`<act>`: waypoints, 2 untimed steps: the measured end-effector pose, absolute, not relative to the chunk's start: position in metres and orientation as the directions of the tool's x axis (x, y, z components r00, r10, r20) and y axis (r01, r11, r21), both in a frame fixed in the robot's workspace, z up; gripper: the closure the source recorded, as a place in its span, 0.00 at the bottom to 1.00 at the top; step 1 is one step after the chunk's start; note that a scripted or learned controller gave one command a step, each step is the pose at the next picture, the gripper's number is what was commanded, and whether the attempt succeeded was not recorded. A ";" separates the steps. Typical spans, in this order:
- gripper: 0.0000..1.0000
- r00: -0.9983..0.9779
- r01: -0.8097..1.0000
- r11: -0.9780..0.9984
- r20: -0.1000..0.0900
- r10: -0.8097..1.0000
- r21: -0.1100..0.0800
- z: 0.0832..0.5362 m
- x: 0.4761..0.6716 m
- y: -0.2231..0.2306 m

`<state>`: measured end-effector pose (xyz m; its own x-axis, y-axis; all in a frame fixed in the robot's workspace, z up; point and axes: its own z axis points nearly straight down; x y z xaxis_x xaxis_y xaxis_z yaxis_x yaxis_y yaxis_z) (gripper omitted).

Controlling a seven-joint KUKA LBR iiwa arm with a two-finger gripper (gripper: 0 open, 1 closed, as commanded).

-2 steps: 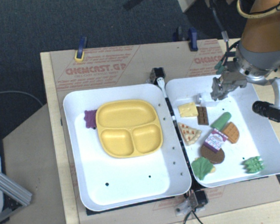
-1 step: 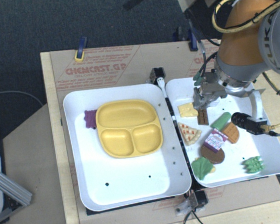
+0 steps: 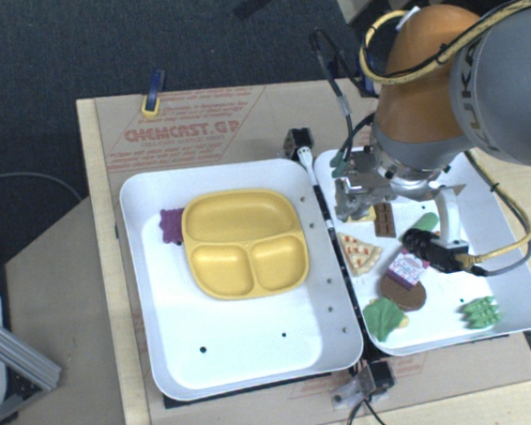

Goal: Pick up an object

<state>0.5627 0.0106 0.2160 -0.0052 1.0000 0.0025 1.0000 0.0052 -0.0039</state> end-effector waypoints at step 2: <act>1.00 -0.002 1.000 0.002 0.001 1.000 0.003 0.235 0.539 0.067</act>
